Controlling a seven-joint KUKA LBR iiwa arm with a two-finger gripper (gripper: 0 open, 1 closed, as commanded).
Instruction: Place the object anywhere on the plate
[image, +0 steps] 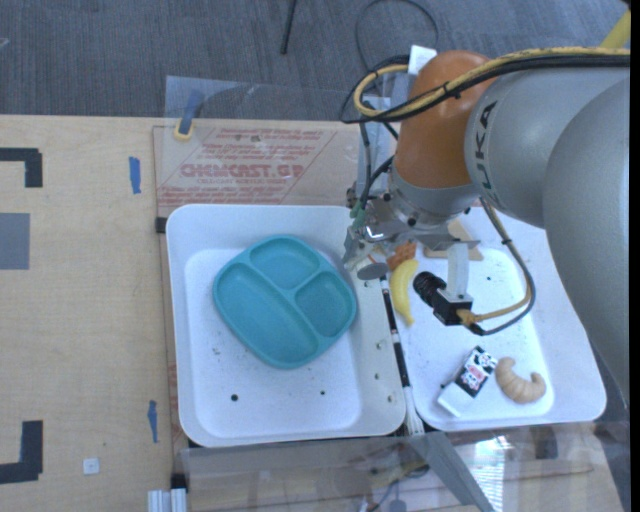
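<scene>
Hand (385, 262), its grip impossible to make out, hovers over the banana (402, 290) in the right bin (570, 330), where a clean pinch across the fruit's middle should precede any carry to the plate (285, 300).

I log a tan pastry croissant (522, 382) at 5 o'clock in the right shallow white bin (565, 330), with a small black-and-white printed carton (470, 377) just beside it at its 9 o'clock. A clear red-lettered plastic sheet (250, 165) lies at 12 o'clock of the left white bin (188, 300).
</scene>
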